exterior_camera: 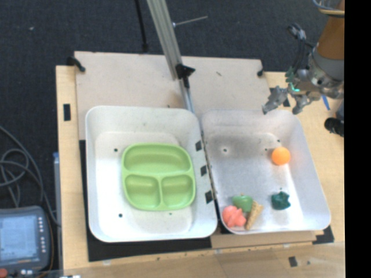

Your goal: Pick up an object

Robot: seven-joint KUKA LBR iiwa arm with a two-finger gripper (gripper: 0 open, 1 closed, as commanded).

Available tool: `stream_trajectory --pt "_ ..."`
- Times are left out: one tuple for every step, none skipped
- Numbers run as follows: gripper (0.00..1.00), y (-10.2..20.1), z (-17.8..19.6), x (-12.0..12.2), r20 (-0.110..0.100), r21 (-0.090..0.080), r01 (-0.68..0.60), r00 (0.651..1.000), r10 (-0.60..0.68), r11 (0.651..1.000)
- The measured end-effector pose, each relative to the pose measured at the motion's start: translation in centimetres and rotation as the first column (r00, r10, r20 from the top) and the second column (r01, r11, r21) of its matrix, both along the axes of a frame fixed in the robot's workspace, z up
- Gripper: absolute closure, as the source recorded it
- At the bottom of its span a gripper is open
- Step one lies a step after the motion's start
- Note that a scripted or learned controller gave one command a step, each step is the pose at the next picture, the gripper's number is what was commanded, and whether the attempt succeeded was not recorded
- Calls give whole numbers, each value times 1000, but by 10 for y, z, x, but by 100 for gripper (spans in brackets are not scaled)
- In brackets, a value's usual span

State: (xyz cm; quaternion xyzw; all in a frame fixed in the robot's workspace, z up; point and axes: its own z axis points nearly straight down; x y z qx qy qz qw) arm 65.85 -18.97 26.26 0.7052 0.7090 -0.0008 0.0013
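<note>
1. The gripper (288, 101) sits in the upper right of the frame, above the far right corner of the right bin (301, 141). Its two fingers are spread apart, with a clear gap between them, and nothing lies in that gap. The fingers point down and toward the left, and they touch none of the objects.

2. The arm (330, 45) enters at the right edge of the frame. Its orange band is at the very top right, with grey wrist parts below it leading down and left to the gripper.

3. The right bin holds four small things. An orange ball (280, 156) rests toward the right side, well below the gripper. A dark green toy (280, 201) lies lower, near the bottom right of the bin.

4. Along the bin's lower left edge sits a cluster: a green piece (243, 202), a pink piece (233, 216) just beside it, and a tan cone-shaped piece (254, 215) touching them on the right.

5. The left bin (104, 132) holds a light green divided plate (158, 176) with three compartments, lying flat near the bin's middle.

6. A slanted metal pole (165, 30) runs from the top centre down to the seam between the two bins.

7. A grey screen device (22, 239) sits at the bottom left of the frame, off the bench.
</note>
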Motion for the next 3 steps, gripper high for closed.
stream_trajectory --pt "0 -7 -56 7 -4 1 3 1000 -3 1000" --pt "0 -9 -98 3 -4 1 5 1000 -5 1000" --pt "0 -3 -159 -1 -5 2 2 1000 -2 1000"
